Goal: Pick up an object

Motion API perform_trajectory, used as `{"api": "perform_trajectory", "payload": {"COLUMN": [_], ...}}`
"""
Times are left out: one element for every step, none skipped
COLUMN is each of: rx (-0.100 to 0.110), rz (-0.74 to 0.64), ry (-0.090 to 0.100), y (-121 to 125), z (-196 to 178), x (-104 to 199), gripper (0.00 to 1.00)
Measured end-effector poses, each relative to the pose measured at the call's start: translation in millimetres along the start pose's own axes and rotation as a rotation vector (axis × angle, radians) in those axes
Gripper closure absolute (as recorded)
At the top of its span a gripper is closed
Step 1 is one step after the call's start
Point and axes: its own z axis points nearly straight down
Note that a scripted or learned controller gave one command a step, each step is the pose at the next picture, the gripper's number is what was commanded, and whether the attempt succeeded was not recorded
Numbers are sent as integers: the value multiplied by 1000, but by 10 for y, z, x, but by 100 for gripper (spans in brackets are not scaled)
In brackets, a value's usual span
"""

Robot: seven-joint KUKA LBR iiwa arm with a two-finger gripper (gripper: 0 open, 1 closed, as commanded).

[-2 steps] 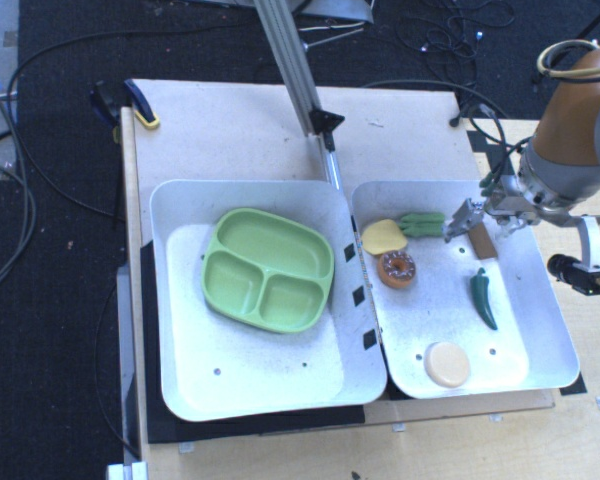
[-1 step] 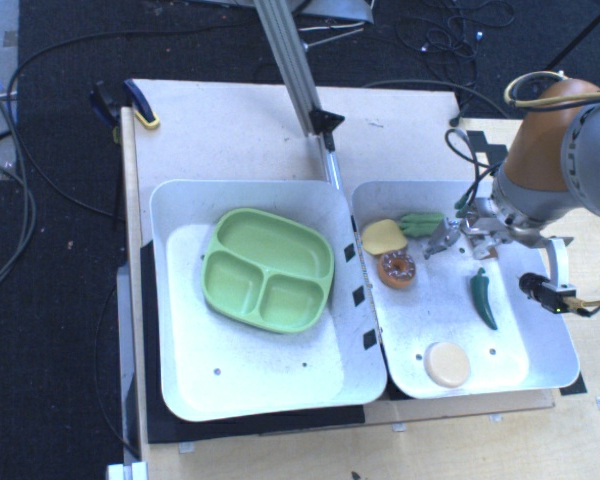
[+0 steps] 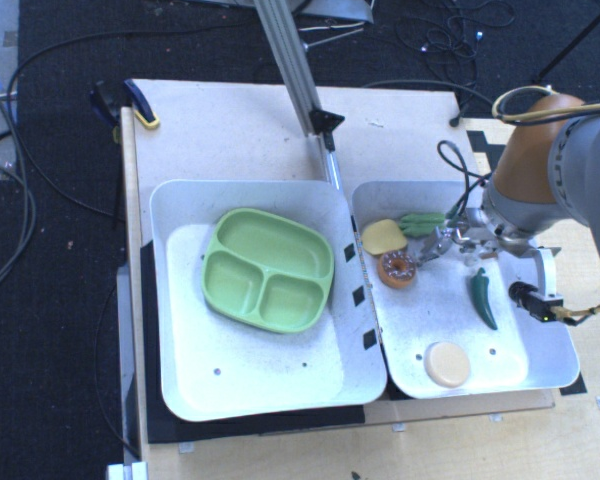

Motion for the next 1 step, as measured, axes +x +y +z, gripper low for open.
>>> {"api": "perform_trajectory", "payload": {"rx": [-5], "rz": [0], "ry": [-2], "y": [13], "z": [-128], "x": [-4], "gripper": [100]}}
